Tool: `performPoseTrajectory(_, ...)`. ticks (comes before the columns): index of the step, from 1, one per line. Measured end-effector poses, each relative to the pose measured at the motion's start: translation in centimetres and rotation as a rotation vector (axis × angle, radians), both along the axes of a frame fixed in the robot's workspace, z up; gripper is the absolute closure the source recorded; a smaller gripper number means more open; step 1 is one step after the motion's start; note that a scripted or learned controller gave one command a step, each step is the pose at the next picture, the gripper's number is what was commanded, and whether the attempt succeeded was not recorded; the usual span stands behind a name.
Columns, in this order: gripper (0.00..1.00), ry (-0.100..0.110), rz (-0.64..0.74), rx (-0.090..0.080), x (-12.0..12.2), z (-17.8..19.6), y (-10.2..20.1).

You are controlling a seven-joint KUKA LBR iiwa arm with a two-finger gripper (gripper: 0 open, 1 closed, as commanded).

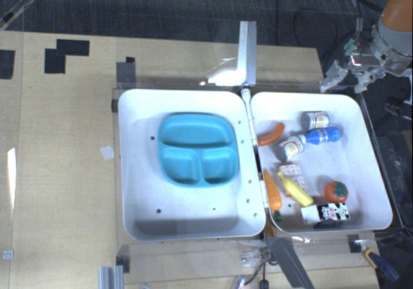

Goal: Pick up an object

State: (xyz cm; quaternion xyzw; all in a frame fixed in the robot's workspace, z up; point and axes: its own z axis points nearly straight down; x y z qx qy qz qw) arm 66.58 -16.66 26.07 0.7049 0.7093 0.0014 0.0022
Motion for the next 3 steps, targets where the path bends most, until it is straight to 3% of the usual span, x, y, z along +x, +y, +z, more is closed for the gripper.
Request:
performPoseTrajectory(1,0.00,-0.003,0.195,-0.002,0.5,-16.3,0.4)
performPoseTrajectory(2,0.00,-0.005,0.544,-0.005,-3.0,-17.2,-0.5)
performPoseTrajectory(3,1.00,-0.016,0.544,-0.008,-2.6,-15.8,-0.4)
